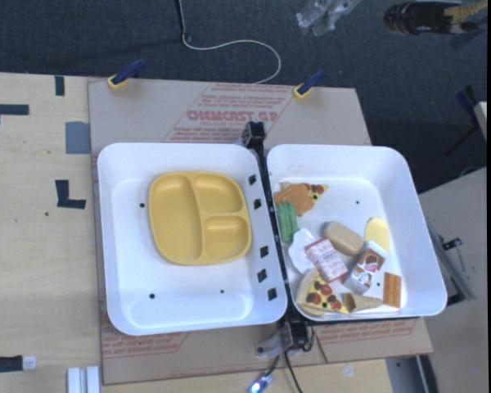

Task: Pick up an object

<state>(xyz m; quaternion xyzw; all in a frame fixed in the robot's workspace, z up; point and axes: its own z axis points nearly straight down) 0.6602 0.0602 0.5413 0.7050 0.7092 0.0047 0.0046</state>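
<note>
Gripper [327, 11] blurred past bench's far edge, jaws' state can't be told; yellow tray [200, 218] in left bin [119, 244].

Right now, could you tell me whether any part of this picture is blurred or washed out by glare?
In the camera view, the gripper at the top edge is smeared and semi-transparent with blur; the yellow tray and the pizza slice are fairly sharp; the right bin is bright white along its rim but keeps its detail; lighting is even, shadows soft.
</note>
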